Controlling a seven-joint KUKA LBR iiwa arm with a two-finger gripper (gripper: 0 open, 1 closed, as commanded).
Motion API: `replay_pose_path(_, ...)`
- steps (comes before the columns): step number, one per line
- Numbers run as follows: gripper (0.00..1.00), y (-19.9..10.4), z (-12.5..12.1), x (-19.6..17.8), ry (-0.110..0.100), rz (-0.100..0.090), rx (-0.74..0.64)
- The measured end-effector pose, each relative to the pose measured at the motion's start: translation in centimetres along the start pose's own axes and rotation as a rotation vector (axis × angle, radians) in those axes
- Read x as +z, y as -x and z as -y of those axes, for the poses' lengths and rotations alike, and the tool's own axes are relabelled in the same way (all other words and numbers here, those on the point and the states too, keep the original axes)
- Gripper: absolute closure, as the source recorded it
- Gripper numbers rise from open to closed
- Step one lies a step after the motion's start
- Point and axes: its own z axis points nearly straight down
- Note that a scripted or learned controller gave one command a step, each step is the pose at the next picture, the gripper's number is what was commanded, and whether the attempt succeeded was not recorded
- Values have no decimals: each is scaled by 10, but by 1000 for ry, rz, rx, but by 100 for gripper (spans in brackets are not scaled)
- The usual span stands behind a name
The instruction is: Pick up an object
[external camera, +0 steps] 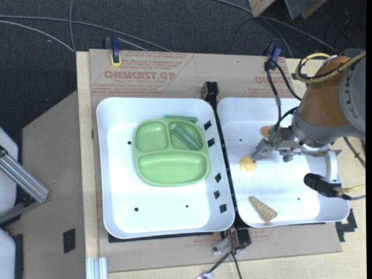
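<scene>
A tan cone-shaped piece is lying nearest the camera in the right bin, below the gripper. Just beside the fingertips, a small yellow object is sitting — nothing is held, fingers slightly apart. Farther left, a green divided plate is resting in the left bin.
</scene>
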Motion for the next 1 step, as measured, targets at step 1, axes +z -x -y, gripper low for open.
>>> replay_pose_path(1, 0, -1, -2, 32, 9, -1, 0)
